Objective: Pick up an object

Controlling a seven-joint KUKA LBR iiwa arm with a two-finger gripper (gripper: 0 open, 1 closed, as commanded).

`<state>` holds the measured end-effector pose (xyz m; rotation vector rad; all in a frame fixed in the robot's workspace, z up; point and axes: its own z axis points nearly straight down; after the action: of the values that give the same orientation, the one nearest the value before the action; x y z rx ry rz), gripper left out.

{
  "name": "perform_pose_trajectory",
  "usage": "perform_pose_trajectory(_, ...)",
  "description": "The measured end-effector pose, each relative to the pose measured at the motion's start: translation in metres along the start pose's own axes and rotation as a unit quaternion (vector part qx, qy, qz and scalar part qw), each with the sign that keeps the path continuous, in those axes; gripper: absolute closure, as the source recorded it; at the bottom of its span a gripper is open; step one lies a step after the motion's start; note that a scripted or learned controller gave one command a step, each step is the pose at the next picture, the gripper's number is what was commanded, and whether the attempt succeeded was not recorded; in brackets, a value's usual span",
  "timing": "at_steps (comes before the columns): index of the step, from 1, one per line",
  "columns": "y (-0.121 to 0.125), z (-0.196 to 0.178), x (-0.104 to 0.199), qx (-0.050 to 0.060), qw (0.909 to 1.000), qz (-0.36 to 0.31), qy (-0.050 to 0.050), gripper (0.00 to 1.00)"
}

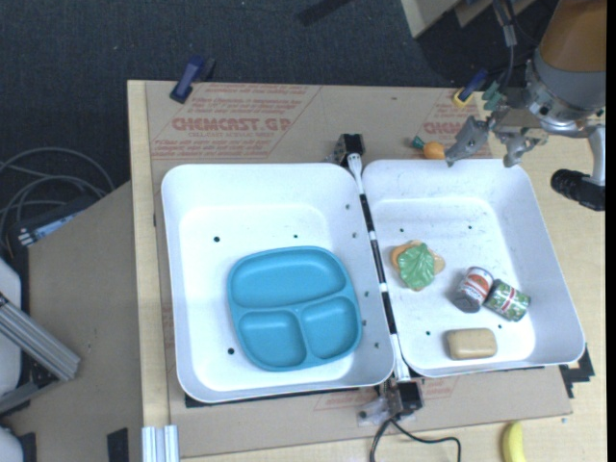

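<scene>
My gripper (488, 146) hangs above the far rim of the right bin (539, 229), its two fingers spread apart with nothing between them. In the right bin lie a green leaf-shaped toy on an orange piece (417, 265), a small grey can (473, 289), a green and white can (506, 301) touching it, and a tan block (471, 344) near the front wall. All of them sit well in front of the gripper, toward the bin's near half.
The left bin (192, 258) holds a blue divided tray (292, 306). A small orange object (435, 148) lies on the board behind the right bin. Blue clamps (191, 78) sit at the board's far edge. A yellow item (513, 443) lies at the front right.
</scene>
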<state>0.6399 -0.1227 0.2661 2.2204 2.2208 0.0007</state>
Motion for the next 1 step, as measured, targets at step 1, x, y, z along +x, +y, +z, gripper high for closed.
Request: perform_pose_trajectory(1, -0.0713, 0.1323, -0.0228, 0.002, 1.0, 0.001, 0.0, 0.0)
